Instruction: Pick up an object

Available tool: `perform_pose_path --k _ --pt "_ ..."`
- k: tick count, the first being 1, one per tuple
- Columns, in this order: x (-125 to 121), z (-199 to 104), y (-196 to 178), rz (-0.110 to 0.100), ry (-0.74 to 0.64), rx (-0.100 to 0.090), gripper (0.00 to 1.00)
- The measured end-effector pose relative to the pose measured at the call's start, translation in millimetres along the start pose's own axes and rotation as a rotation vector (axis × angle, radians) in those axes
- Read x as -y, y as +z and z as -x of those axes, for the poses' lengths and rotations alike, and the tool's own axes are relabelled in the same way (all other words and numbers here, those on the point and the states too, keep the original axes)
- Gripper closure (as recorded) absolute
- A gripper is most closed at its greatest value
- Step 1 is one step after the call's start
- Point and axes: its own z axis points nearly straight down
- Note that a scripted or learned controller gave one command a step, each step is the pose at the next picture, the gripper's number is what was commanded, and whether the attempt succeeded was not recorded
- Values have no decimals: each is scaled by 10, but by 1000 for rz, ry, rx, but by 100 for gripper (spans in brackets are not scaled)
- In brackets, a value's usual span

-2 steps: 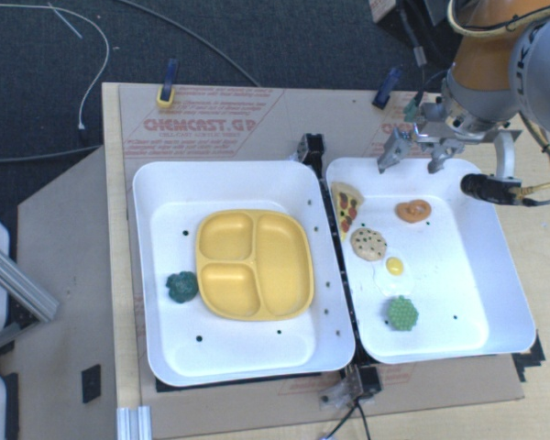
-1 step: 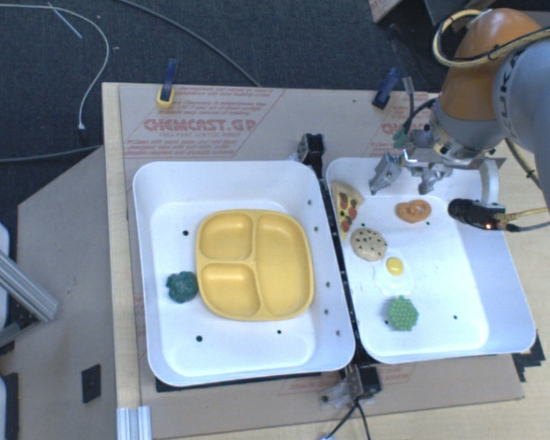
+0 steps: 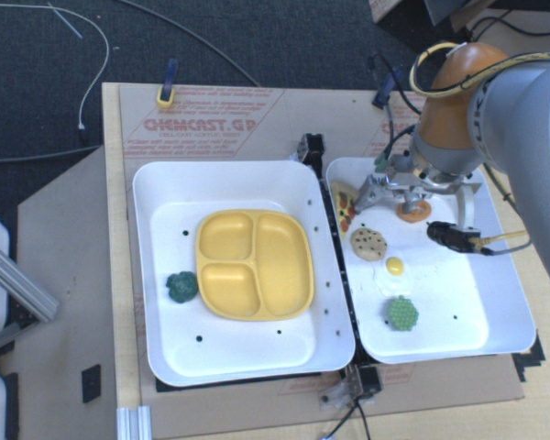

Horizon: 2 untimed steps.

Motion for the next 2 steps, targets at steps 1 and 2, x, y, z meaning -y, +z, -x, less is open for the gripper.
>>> perform_pose_path --k 1,2 --pt "-18 10 70 9 1 3 0" --pt "-25 0 -39 11 0 2 100"
